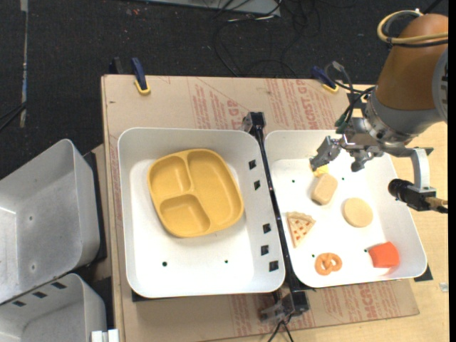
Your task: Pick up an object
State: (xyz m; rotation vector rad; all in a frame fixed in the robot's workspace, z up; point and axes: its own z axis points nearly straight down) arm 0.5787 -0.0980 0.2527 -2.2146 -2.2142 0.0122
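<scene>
While the gripper (340, 155) hangs over the upper part of the right bin (406, 223), its two fingers stand spread apart with nothing between them. Below it in the same bin lie a tan block (324, 189), a round biscuit (358, 213), a pizza slice (300, 227), a pretzel (328, 263) and an orange cube (385, 255). At frame centre-left, the left bin (135, 191) holds a yellow divided tray (194, 192).

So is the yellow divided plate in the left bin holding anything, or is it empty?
Empty. The yellow divided plate lies flat in the left bin, and all its compartments show bare yellow.
</scene>
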